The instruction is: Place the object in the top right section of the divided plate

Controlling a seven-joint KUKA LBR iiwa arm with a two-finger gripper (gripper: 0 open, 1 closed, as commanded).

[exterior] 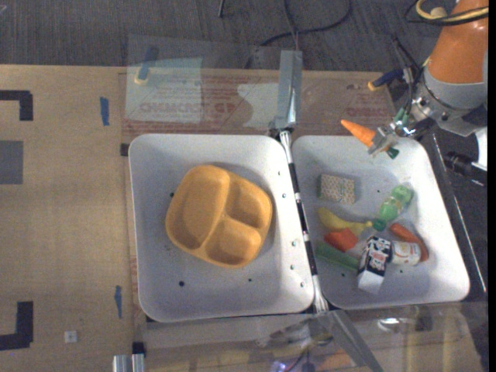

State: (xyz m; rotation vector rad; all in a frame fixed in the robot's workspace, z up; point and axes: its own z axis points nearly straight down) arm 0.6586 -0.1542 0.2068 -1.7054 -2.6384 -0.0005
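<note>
Up high, the gripper pinched a smooth, cone-shaped orange toy carrot, its tip pointing left.

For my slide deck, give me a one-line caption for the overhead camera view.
Gripper holding a toy carrot above the right bin; yellow divided plate waits in the left bin.

robot lab: taped bench, cables
</note>
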